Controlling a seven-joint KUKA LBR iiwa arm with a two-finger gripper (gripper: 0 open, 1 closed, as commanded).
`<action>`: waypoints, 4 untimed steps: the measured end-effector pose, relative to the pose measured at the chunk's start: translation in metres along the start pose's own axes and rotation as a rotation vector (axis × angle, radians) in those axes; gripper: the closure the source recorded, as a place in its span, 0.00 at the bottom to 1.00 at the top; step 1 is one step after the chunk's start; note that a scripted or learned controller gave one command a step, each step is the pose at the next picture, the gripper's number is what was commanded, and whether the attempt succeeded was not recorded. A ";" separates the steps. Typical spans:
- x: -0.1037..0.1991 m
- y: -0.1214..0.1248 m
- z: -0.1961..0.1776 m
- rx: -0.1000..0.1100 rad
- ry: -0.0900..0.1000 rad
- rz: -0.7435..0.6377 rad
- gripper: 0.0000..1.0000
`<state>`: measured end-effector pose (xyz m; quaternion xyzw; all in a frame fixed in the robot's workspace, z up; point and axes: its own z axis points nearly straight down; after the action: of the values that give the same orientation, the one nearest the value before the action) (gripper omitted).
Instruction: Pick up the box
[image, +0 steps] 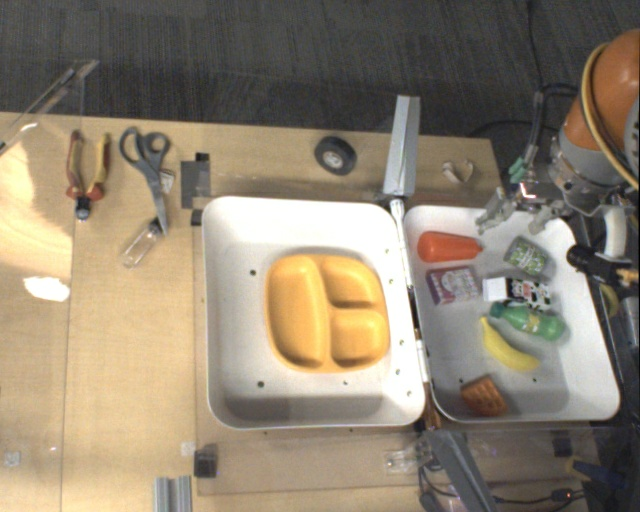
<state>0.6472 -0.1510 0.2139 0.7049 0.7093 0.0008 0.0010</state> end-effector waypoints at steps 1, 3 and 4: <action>0.032 -0.016 0.118 -0.004 0.000 -0.040 0.00; 0.064 -0.022 0.112 -0.019 -0.006 -0.086 1.00; 0.064 -0.022 0.112 -0.019 -0.006 -0.086 0.00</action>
<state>0.6251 -0.0876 0.1022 0.6736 0.7390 0.0054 0.0096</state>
